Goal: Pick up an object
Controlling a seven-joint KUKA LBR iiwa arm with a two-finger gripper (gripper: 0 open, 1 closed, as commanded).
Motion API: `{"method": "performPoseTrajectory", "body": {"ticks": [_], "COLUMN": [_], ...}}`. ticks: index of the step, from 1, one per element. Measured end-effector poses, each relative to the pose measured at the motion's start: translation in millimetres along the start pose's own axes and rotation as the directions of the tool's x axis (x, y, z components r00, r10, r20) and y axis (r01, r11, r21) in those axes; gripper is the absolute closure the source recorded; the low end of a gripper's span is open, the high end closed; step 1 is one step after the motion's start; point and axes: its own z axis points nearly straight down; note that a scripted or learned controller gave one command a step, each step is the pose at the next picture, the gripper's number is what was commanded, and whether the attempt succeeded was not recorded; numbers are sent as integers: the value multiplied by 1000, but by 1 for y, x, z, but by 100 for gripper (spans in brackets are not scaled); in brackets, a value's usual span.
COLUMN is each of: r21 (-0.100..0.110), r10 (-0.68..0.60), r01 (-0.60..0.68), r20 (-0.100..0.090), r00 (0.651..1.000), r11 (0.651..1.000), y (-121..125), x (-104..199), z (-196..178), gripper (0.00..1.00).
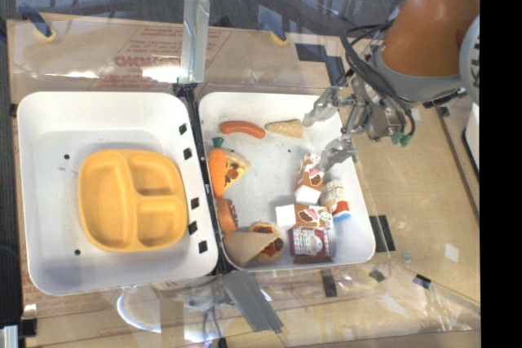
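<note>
My gripper (325, 132) hangs over the right side of the right bin (253, 108), open, with nothing between its two fingers. One fingertip (315, 112) is beside a pale cone-shaped pastry (284, 127). The other fingertip (335, 151) is just above a small brown and white carton (310, 171). Toy food lies across this bin: a red sausage (242, 128), an orange carrot (216, 172), a pizza slice (236, 169), a white cube (285, 214), a red-capped bottle (333, 198), a jar (307, 241) and a taco (259, 244).
The left bin (49, 118) holds a yellow divided tray (132, 198). A grey metal strip (193, 41) stands behind the wall where the two bins meet. The arm's orange band (428, 12) and cables (367, 85) hang over the right bin's far right corner.
</note>
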Motion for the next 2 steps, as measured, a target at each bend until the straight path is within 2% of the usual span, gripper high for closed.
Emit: {"method": "performPoseTrajectory", "body": {"ticks": [1,2], "r21": [-2,-2], "r10": [156,287], "r01": [-156,-287], "r20": [-6,6], "r00": [988,958], "r11": [988,958], "y": [-34,-21], "x": [-12,0], "z": [160,178], "gripper": [0,0]}}
